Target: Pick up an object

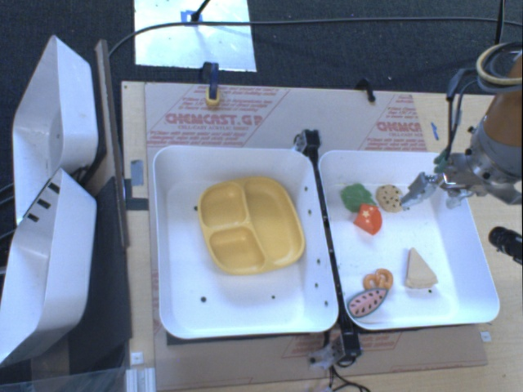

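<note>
- The claw (418, 189) hangs over the upper part of the right bin (474, 251), reached in from the right on the grey arm (498, 149). From here I cannot tell its state.
- Nothing sits in it, so by my reckoning the step in hand is the approach: it is lining up over something to pick, with no grasp made yet.
- The nearest candidate is the cookie (389, 197), just beside the claw tip on its left: a small, round, flat tan disc with dark specks, lying flat on the bin floor.
- A little further left lies a green piece (355, 194), lumpy and leaf-like, and touching it from below a red piece (368, 219), glossy and rounded like a toy strawberry or pepper.
- Well below the claw sits a pale wedge (420, 269), smooth-faced and triangular, like a slice of cheese.
- Further down and to the left are a pretzel (377, 280), knotted and brown, and an oval watermelon slice (366, 302), pink with a green rim, close to touching it.
- All look like hard moulded plastic play food, likely slick to the grip.
- The next move, I judge, calls for a short shift left and a straight drop onto the cookie; being so thin and flat, it gives little edge to pinch.
- Far to the left, the other bin (180, 300) holds a yellow divided tray (249, 223), smooth plastic with three wells, on the board-covered worktop (343, 117).
</note>
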`<state>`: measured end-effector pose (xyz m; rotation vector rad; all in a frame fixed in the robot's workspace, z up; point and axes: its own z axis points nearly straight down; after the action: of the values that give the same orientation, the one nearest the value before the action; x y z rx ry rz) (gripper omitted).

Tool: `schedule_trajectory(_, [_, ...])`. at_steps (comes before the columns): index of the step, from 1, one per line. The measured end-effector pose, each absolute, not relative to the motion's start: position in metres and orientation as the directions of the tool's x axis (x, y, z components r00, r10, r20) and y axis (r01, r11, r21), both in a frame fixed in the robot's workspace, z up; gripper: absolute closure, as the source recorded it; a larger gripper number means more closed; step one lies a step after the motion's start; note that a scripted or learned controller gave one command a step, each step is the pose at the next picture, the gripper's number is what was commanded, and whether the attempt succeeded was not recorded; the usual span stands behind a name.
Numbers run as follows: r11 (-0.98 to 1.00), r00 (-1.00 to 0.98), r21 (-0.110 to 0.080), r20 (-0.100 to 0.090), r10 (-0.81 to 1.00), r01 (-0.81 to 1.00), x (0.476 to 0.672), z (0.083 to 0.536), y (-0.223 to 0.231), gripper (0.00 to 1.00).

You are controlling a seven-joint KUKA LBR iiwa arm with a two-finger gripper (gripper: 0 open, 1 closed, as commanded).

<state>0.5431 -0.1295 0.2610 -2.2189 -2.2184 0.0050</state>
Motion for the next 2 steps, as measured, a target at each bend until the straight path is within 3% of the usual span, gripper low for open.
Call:
schedule_trajectory(1, [0.001, -0.001, 0.001, 0.0, 1.0, 1.0, 0.544, 0.264, -0.129, 0.0])
schedule_trajectory(2, [0.0, 0.0, -0.002, 0.0, 1.0, 1.0, 0.542, 0.223, -0.129, 0.0])
